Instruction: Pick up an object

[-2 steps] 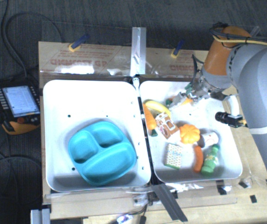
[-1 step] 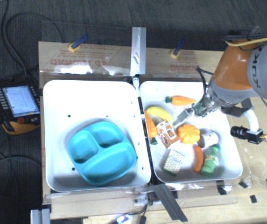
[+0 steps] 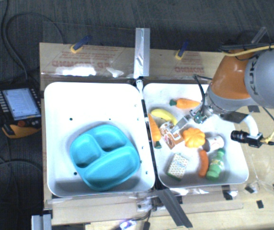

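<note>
Dark ribbed carpet (image 3: 79, 8) fills the upper part of the frame, with black cables looping across it at upper left. On it stands a pale wooden desk (image 3: 98, 56), its top edge covered by clear plastic sheeting held with blue and yellow clips.

Two shallow white bins of smooth plastic sit side by side on the desk. The left bin (image 3: 60, 104) holds a turquoise divided plate (image 3: 104, 155), glossy, with rounded compartments. The right bin (image 3: 233, 162) holds a crowd of small toys.

The grey arm (image 3: 266, 75) with its orange band enters at the right. Its jaws (image 3: 182, 122) reach down among the toys at the middle of the right bin, just over a small printed carton (image 3: 171, 134); whether they are open or closed on anything I cannot tell.

Around them lie a yellow banana (image 3: 162, 114), a carrot (image 3: 185, 102), an orange pumpkin (image 3: 194, 137), a red chili (image 3: 203, 163), a green bottle (image 3: 215, 167) and a patterned box (image 3: 177, 166).

A handheld control tablet (image 3: 15, 104) lies at the left on the carpet.
</note>
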Tool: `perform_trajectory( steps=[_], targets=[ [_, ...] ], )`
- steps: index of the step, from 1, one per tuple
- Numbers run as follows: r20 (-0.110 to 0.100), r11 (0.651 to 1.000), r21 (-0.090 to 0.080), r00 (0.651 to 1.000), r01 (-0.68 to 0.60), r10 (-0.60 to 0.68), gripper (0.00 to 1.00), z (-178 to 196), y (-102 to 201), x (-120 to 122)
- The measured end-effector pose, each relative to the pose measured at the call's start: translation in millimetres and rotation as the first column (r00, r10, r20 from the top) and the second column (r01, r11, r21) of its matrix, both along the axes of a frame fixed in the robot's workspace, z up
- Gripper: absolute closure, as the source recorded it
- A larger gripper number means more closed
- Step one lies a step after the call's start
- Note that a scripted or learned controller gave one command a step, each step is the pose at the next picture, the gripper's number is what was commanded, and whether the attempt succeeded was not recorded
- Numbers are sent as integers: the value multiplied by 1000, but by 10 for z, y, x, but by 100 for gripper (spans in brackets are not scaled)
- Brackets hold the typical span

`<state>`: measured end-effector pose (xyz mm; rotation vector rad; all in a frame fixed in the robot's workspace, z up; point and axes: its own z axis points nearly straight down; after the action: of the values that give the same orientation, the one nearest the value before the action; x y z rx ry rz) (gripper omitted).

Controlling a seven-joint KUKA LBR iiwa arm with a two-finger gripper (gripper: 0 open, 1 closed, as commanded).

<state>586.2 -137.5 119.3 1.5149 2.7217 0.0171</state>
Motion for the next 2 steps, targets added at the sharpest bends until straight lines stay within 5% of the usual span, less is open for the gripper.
perform_trajectory(
  steps=[1, 2],
  targets=[
    [6, 983, -5, 983, -181, 181, 0, -87, 33, 129],
    [-19, 828, -10, 828, -560, 560, 0, -299, -556, -193]
  ],
)
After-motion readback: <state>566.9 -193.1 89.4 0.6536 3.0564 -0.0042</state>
